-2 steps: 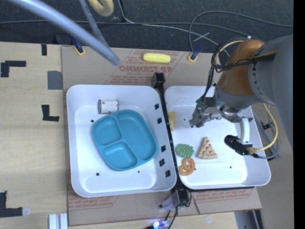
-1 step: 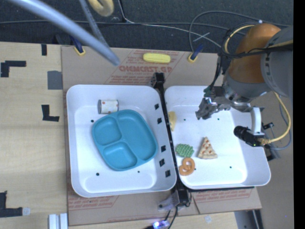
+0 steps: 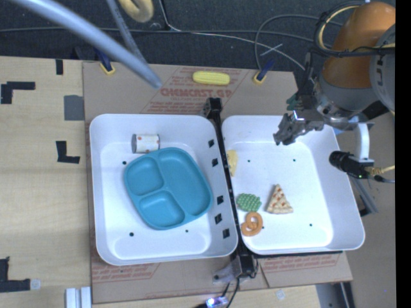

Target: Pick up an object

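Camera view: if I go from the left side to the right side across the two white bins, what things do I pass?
Small white can → blue divided tray → pale yellow piece → pizza slice → end effector.

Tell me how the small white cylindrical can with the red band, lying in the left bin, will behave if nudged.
The small white cylindrical can with the red band lies on its side, so it would probably roll when pushed across its length. It looks small, so likely light. The blue divided plastic tray sits close beside it and may stop a roll that way.
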Tool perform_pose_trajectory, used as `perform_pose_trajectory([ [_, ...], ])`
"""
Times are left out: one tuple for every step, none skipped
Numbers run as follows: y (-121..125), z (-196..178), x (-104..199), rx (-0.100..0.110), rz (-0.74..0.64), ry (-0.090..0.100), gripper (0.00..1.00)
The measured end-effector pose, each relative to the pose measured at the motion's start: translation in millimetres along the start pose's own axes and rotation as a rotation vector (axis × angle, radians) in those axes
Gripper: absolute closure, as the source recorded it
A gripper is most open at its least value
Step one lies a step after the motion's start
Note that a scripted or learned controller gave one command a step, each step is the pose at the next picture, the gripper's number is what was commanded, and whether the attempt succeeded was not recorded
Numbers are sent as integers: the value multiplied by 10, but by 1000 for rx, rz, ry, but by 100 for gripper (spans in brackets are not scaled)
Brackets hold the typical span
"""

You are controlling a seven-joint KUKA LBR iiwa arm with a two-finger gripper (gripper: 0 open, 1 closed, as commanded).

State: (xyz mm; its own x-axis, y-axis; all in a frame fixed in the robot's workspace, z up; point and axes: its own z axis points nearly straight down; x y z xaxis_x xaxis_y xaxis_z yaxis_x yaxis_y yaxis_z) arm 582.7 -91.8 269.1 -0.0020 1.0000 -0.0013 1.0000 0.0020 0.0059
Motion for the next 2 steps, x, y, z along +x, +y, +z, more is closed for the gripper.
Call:
perform_pose_trajectory([
  [-168, 7, 515, 8, -3, 2, 100],
  [-381, 59, 948, 9, -3, 2, 100],
])
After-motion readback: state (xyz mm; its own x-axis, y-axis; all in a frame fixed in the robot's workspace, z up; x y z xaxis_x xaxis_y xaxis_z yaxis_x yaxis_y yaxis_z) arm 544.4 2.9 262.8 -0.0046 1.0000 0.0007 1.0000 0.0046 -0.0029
